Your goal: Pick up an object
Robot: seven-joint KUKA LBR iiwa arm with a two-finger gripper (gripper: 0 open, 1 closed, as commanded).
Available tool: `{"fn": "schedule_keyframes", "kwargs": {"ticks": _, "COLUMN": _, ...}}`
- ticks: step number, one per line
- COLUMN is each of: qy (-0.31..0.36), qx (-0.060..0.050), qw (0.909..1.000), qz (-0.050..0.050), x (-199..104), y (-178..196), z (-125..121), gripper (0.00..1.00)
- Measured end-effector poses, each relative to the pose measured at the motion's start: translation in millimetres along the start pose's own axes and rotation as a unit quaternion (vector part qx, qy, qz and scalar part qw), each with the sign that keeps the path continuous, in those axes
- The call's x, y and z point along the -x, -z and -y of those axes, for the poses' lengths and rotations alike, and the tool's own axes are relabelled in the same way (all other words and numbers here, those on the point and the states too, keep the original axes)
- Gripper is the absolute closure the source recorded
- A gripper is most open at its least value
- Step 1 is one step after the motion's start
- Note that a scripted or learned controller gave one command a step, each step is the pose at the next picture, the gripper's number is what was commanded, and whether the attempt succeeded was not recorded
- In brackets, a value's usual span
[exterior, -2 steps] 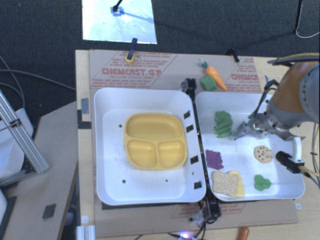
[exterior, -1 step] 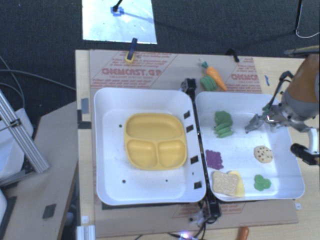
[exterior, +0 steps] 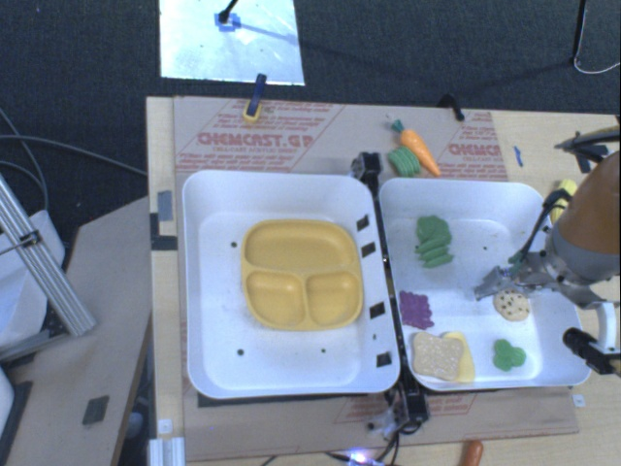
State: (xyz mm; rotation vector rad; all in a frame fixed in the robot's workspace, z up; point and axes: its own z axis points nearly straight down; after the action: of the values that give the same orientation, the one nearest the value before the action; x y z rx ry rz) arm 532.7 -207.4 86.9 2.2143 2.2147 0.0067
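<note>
The end effector [exterior: 500, 284] is seen low in the right-hand shallow white bin [exterior: 466, 197], just beside a small round speckled toy cookie [exterior: 511, 305]; how wide it stands cannot be told. The cookie is judged light, rigid and thin, lying flat, so it is best taken across its rim from above. Near the cookie, a green toy broccoli [exterior: 507, 354], a toast-and-cheese slice [exterior: 441, 354], a purple grape cluster [exterior: 415, 309] and a green ridged toy vegetable [exterior: 434, 240] are noted, all likely hard, slippery plastic. Farther from the cookie, "CHEMCAST GP" [exterior: 254, 140] is read in red on the counter sheet, partly repeated beside a toy carrot [exterior: 417, 147].
</note>
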Motion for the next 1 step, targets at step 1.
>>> {"fn": "schedule_keyframes", "kwargs": {"ticks": 1, "qy": 0.007, "qx": 0.004, "qw": 1.0, "qz": -0.002, "x": -74.8, "y": 115.0, "z": -64.4, "gripper": 0.0}}
